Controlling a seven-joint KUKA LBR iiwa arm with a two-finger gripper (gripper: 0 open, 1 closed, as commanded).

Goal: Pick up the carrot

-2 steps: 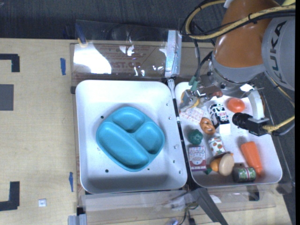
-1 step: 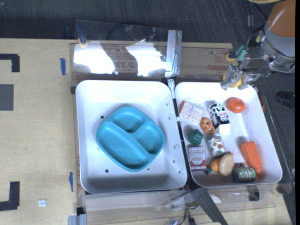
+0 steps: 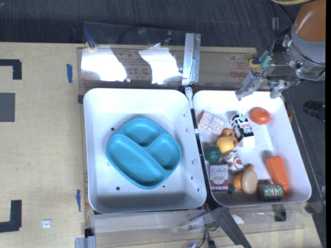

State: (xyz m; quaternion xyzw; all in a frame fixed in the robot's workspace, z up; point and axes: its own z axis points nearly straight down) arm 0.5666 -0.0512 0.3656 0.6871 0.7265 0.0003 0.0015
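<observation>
The carrot point(image 3: 277, 171) is an orange tapered piece lying near the right wall of the right bin point(image 3: 300, 154), just above a small green can point(image 3: 270, 191). My gripper point(image 3: 258, 92) hangs over the bin's far edge, well behind the carrot. Its two fingers point(image 3: 245, 90) stand spread apart, open, with nothing between them. An orange round fruit point(image 3: 260, 115) lies just below the gripper.
Several small toys and packets crowd the right bin's left and front: a black-and-white carton point(image 3: 241, 123), a yellow fruit point(image 3: 225, 144), a beige egg-shaped piece point(image 3: 249, 181), a pink packet point(image 3: 211, 122). The left bin point(image 3: 98, 112) holds a blue divided plate point(image 3: 144, 152).
</observation>
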